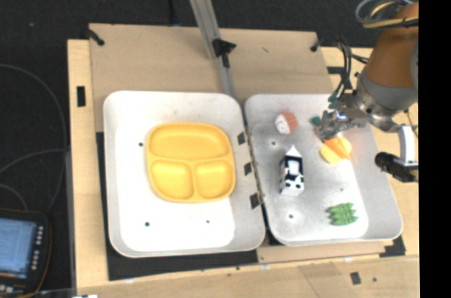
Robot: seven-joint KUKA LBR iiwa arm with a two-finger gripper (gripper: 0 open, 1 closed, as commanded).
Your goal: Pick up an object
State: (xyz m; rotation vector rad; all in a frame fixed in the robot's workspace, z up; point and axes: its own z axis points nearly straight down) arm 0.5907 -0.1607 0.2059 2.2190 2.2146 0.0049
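Beneath the pincer (331, 122) lies a yellow-orange wedge-shaped toy (336, 149).

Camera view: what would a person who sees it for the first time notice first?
The yellow divided tray stands out most, alone in the left bin. In the right bin lie small things: a black and white cow toy, a green piece and a yellow-orange piece. The gripper hangs just above that last one.
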